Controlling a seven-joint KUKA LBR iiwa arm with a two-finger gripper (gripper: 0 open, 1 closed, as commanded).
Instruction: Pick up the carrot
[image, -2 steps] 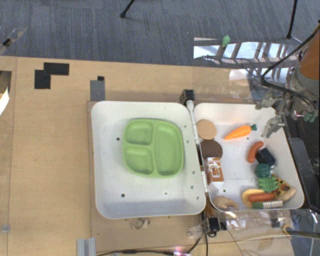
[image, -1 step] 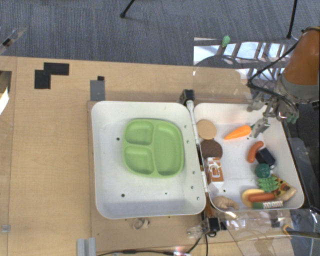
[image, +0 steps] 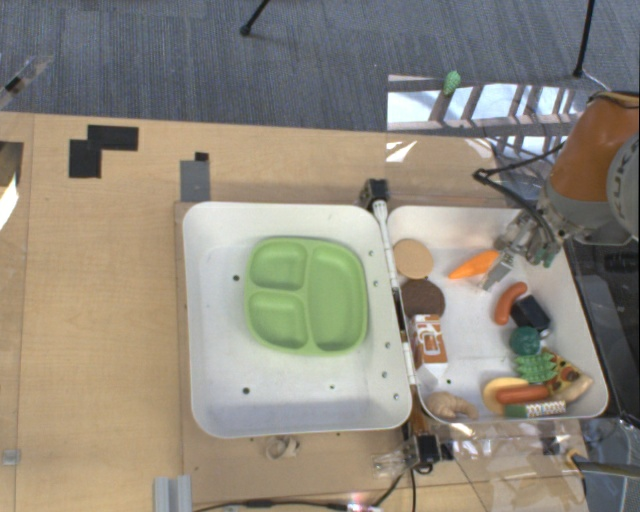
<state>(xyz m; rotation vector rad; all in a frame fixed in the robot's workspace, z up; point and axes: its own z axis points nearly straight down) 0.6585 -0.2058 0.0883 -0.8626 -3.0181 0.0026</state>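
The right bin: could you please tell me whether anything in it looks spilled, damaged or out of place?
Nothing stands out. The small toy foods lie loose inside the shallow white right bin, the orange toy carrot lies beside the gripper, and nothing hangs over the rim.

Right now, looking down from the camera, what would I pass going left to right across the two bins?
Green divided plate → tan round cookie → carrot → sausage → gripper and the arm's orange band.

A light wooden bench (image: 90, 330) fills most of the frame, with grey carpet along the top. Two shallow white bins sit on it side by side: the left bin (image: 215, 400) at the centre and the right bin (image: 590, 350) toward the right edge. Black angular markings (image: 100, 148) lie on the bench at upper left.
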